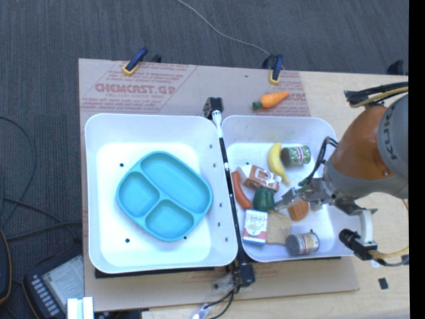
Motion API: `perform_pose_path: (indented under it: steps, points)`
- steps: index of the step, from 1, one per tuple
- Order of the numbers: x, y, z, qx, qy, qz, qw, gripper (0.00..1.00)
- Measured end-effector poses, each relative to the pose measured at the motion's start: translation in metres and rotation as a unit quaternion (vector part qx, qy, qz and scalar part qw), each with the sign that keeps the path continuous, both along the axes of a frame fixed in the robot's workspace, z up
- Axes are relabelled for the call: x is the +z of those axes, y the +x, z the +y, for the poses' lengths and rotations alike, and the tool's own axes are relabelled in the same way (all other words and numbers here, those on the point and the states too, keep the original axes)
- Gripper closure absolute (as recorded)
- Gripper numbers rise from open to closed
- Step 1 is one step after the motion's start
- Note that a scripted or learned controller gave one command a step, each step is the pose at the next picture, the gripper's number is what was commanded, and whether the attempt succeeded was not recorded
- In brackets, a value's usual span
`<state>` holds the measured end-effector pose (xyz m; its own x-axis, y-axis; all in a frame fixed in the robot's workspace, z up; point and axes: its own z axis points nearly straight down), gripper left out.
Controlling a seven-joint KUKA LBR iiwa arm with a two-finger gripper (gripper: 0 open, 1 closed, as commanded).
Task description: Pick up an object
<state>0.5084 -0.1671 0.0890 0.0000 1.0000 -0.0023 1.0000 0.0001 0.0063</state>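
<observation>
Camera view: claw (297, 200) low among crowded items in right bin (325, 128); its grip state unclear.

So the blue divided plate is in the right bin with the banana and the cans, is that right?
Not quite. The camera view shows the blue divided plate alone in the left bin. The banana and the cans are in the right bin.
</observation>
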Motion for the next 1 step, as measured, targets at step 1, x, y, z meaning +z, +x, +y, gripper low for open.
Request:
perform_pose_path:
  steps: [1]
  points:
    - [0.0103,0.0003,-0.0008,-0.001,-0.0009,-0.001,1.0,1.0]
